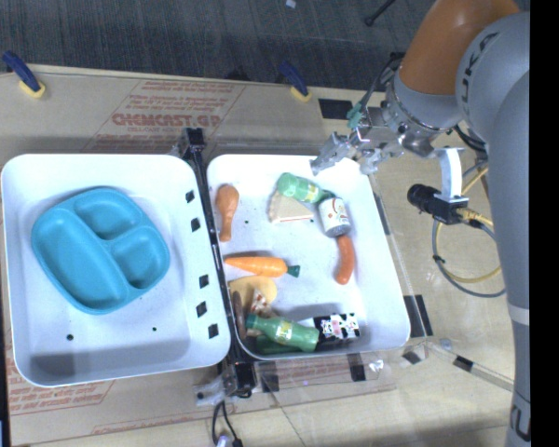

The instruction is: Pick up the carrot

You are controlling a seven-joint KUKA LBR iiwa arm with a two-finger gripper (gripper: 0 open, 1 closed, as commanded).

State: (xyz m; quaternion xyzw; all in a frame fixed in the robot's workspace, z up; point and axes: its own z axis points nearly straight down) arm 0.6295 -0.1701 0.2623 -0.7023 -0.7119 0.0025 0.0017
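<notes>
The carrot is orange with a small dark green stub at its right end. It lies flat, pointing left-right, in the left-middle of the right bin. My gripper hangs over the bin's far rim, well up and to the right of the carrot and apart from it. Its two fingers stand spread, and there is nothing between them.
Also in the right bin are an orange-brown piece by the left wall, a green bottle, a can, a red sausage, another green bottle and a cow-patterned box. The left bin holds a blue divided plate.
</notes>
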